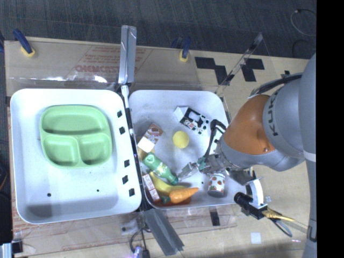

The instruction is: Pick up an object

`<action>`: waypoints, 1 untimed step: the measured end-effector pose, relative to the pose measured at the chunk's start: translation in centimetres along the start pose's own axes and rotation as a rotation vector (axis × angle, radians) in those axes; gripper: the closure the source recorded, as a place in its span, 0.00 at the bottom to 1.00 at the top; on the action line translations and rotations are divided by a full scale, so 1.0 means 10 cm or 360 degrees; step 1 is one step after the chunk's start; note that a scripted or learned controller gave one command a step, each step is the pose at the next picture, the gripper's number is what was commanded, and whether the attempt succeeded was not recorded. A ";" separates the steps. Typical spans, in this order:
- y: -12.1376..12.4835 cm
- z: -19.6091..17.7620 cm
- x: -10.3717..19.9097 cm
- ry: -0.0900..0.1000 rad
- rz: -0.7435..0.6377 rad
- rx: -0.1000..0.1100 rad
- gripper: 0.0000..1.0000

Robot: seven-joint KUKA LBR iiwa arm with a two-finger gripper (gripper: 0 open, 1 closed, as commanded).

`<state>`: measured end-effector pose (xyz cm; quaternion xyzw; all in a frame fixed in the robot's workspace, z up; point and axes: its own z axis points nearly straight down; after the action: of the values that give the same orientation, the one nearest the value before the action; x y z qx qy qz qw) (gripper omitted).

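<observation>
My gripper [200, 165] is low in the right bin [161, 102], near its front right part, with the orange-banded wrist just behind it. A small white cup with red marks [216, 185] lies right of and below the gripper, close to it. A yellow ball [180, 139] sits just up and left of the gripper. To its left lie a green bottle [160, 169], a banana [157, 185] and an orange carrot [182, 194]. Nothing can be seen held by the gripper.
A black-and-white box [192, 120] lies at the back of the right bin, and a brown-and-white carton [150, 138] lies by its left wall. The left bin [21, 144] holds a green divided tray [76, 135].
</observation>
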<state>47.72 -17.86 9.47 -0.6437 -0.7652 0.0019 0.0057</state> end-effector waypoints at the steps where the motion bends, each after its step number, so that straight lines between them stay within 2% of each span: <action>1: 0.00 -0.06 0.00 0.0005 -0.0009 0.0010 1.00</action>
<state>47.76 -17.86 10.04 -0.6416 -0.7669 0.0033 0.0089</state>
